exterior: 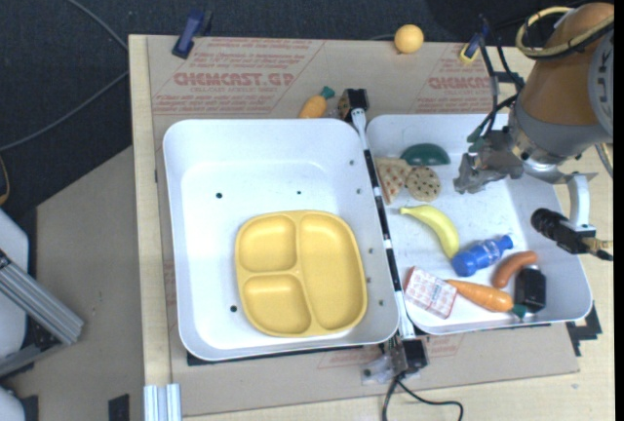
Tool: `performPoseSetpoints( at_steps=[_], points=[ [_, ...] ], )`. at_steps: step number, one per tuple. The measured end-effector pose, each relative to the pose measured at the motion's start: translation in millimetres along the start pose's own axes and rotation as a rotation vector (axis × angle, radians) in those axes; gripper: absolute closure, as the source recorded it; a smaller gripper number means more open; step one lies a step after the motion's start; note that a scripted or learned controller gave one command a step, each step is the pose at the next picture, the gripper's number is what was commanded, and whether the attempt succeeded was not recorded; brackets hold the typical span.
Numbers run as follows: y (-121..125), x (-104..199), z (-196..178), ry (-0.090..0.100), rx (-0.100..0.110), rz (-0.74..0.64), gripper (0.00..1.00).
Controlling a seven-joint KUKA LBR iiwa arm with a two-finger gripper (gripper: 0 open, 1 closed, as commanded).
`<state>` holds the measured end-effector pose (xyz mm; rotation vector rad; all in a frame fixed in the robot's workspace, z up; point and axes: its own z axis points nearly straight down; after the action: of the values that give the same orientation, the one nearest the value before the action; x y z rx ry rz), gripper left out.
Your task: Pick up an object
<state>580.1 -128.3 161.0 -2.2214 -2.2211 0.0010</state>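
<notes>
My gripper (475,177) hangs over the back of the right bin (575,297), just right of a round brown cookie (423,182) and a dark green lid-like piece (425,154). Nothing shows between its tips. A yellow banana (436,225) lies in the bin's middle. In front of it lie a blue bottle (480,254), an orange carrot (480,294), a red sausage (514,267), a black block (530,288) and a red-and-white packet (429,292). A waffle-like cracker (392,178) rests by the bin's left wall.
The left bin (195,214) holds a yellow three-compartment plate (297,270). Behind the bins on the board sit an orange ball (409,38), a small orange bottle (315,104) and blue clamps (190,32). A black handle (561,230) juts from the arm at the right.
</notes>
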Motion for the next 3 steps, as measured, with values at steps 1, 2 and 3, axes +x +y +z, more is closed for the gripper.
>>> performPoseSetpoints(
  at_steps=[1, 2, 3],
  points=[
    [-0.4, 0.4, 0.7, 0.001, 0.001, 0.0, 0.0],
    [-53.7, 10.3, 76.9, 0.001, 0.001, 0.0, 0.0],
    [-53.2, 10.3, 66.9, 0.0, -0.002, 0.001, 1.0]
  ],
)
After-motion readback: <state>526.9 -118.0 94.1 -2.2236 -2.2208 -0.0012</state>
